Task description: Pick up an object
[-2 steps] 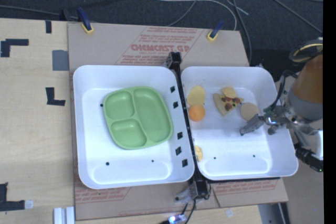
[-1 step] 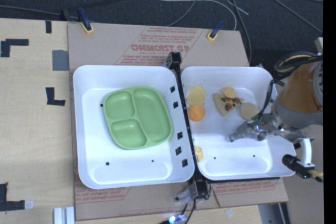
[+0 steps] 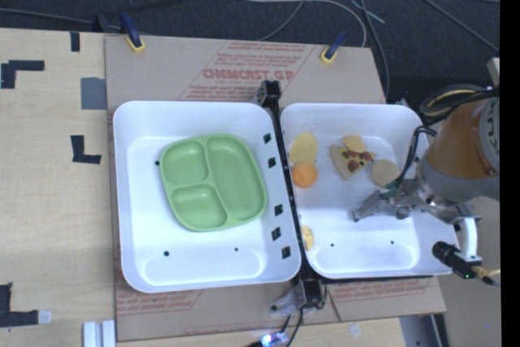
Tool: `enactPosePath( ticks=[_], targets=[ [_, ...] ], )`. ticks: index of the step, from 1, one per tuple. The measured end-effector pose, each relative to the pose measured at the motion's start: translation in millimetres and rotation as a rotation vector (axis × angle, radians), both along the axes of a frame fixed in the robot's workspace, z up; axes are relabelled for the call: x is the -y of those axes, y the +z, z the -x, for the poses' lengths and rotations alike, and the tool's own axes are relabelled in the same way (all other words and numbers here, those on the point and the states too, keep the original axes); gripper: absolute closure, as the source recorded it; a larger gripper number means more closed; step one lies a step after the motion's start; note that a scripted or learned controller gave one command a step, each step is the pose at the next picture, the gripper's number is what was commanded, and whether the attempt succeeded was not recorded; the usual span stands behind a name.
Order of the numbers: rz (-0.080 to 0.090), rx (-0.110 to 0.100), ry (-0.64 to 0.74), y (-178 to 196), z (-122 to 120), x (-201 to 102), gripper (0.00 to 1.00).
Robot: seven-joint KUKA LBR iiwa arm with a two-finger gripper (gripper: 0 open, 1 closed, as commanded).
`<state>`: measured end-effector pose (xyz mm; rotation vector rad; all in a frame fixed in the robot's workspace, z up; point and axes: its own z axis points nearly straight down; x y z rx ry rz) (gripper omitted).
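Gripper (image 3: 367,210) of the grey-and-orange arm (image 3: 463,150) reaches low into the right bin (image 3: 357,260), its dark fingers pointing toward the green plate (image 3: 213,180); whether they are parted or closed cannot be made out, and nothing is visibly between them. Small food pieces lie just beyond it, on the side away from the plate's bin wall: an orange ball (image 3: 304,175) touching a pale yellow slice (image 3: 304,148), a pizza-like wedge (image 3: 353,156), and a tan disc (image 3: 384,171) partly hidden by the arm. A yellow scrap (image 3: 307,236) sits by the divider nearest the plate. Red print on the cardboard (image 3: 244,69) above the plate reads partly "CHEMCAST GP"; the rest is too blurred.
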<state>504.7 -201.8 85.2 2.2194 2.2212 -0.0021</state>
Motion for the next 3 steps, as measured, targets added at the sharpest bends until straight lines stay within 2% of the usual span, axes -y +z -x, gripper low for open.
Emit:
enactPosePath(
  ticks=[1,2,3],
  targets=[
    [0.002,0.003,0.0,11,-1,1,1.0],
    [-0.001,0.003,0.001,64,-11,-6,1.0],
    [-0.001,0.003,0.001,107,-10,-3,1.0]
  ],
)
